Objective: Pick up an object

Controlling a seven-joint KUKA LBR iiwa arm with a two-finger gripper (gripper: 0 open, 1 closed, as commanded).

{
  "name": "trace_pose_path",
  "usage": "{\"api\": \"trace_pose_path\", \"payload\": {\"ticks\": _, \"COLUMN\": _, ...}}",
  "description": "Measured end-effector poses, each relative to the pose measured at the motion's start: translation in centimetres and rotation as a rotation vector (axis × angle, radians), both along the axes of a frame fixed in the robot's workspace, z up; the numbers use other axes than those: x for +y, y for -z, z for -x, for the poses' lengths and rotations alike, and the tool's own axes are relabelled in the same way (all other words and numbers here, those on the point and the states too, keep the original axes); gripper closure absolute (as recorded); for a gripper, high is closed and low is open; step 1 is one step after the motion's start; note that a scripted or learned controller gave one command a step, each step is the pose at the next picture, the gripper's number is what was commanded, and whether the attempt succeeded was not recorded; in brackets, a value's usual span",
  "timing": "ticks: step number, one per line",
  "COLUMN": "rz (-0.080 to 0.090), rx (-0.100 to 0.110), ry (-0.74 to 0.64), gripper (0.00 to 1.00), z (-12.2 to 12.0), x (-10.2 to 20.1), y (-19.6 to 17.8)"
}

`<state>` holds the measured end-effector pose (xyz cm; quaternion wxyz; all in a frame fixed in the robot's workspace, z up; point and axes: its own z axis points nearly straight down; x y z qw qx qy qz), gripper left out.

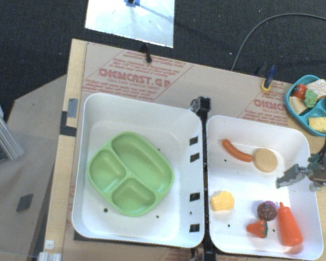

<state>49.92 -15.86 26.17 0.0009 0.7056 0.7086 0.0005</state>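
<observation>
two white bins: the left bin (89, 145) holds one green plate (130, 174); the right bin (308, 148) holds six toy foods. at mid-right, the gripper (295, 175) fingers spread, released, above the bin floor, grasping nothing.

Gripper (289, 176) above right bin (228, 243), near bun (265, 160)

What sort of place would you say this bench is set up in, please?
Probably a robotics lab: two white bins hold toy food like a sausage and a green divided plate, with a gripper reaching in.
</observation>
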Motion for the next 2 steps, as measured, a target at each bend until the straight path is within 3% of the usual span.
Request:
{"api": "trace_pose_path", "payload": {"ticks": 1, "rz": 0.001, "rx": -0.004, "ry": -0.004, "gripper": 1.0, "z": -0.1, "x": 0.0, "y": -1.1}}
{"api": "trace_pose_path", "payload": {"ticks": 2, "rz": 0.008, "rx": -0.017, "ry": 0.001, "gripper": 1.0, "z": 0.3, "x": -3.7, "y": -16.5}}
